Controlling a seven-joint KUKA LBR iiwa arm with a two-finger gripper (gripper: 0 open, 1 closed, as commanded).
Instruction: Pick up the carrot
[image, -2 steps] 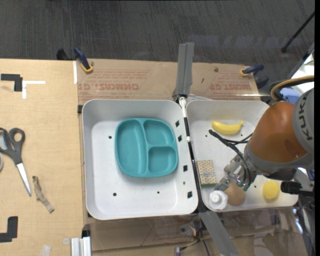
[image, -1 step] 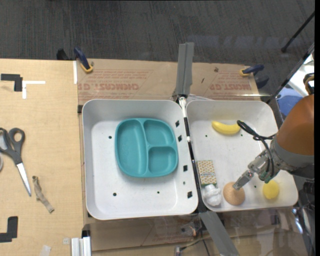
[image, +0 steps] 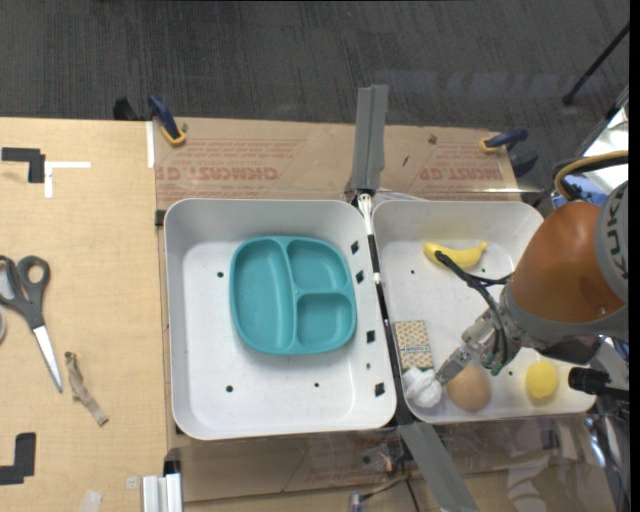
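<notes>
**Hand down in a crowded corner — and which thing is the carrot?**

The hand (image: 440, 380) is low in the right bin (image: 400, 300), at its near edge, tips against a white lump (image: 422, 390) and a tan egg-shaped thing (image: 468, 390) — open or closed, I cannot tell. No obvious carrot; it may be hidden. Risk: it grabs the wrong item, or nudges the yellow ball (image: 541, 379) and the patterned card (image: 414, 344) aside.

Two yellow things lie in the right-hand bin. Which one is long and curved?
The yellow banana-shaped piece near the right white bin's far wall. The other, a small yellow lemon-like lump, is rounded.
</notes>
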